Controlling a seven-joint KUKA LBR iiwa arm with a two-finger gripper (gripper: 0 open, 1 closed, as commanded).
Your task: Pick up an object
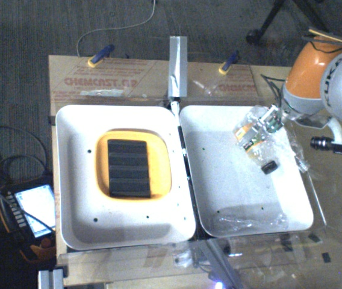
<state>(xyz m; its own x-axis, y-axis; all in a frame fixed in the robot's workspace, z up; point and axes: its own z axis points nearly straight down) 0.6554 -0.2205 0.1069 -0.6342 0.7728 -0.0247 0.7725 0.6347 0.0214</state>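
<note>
From my screen the arm (315, 80) reaches in at the upper right, and its gripper (260, 138) hangs over the upper right part of the right bin (231, 185). The hardware there is a clutter of clear plastic and small parts, and I cannot tell how the gripper is set or whether it has anything. The obvious thing to pick is the yellow tray (162, 164) with a black ribbed block (128, 168) sitting in it, in the middle of the left bin (74, 161), well apart from the gripper. My worry is that a descent from here closes on bare bin floor and comes up with nothing. I also see crumpled clear film (252, 221) along the right bin's near edge, which could snag or slip. The tray looks wide and low, so I judge a pinch on it may slide off.
</note>
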